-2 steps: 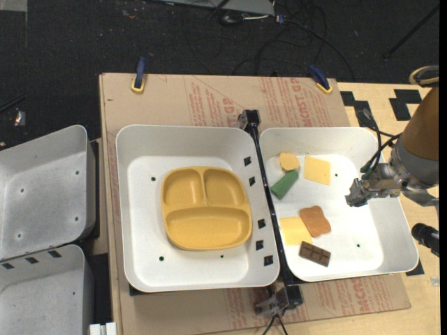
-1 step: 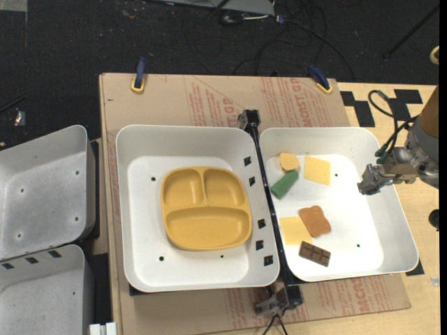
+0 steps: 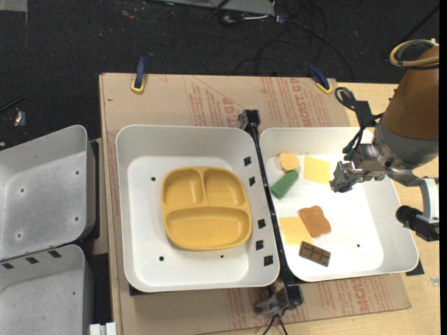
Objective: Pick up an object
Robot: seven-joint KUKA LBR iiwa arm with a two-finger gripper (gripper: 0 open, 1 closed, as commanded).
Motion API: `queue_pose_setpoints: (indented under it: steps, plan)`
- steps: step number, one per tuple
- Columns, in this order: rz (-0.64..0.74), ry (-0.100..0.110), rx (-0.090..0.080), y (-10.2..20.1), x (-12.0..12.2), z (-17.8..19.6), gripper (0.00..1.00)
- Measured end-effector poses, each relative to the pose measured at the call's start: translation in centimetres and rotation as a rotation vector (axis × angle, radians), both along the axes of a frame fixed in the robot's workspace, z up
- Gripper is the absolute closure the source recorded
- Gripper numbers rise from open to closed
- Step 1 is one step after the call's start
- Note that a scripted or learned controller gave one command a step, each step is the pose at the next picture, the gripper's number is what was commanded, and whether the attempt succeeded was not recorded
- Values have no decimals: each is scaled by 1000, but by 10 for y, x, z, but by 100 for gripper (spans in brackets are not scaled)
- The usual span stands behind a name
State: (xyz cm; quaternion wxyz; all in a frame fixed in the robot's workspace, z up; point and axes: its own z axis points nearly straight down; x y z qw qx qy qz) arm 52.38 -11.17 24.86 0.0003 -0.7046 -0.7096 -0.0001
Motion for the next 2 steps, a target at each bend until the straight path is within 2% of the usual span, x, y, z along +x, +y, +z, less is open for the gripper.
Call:
queue_pose_setpoints:
  steps: [1, 2]
  plan:
    - [1, 1, 0, 49, 12, -13, 100]
    - [0, 0, 0, 111, 20, -19, 100]
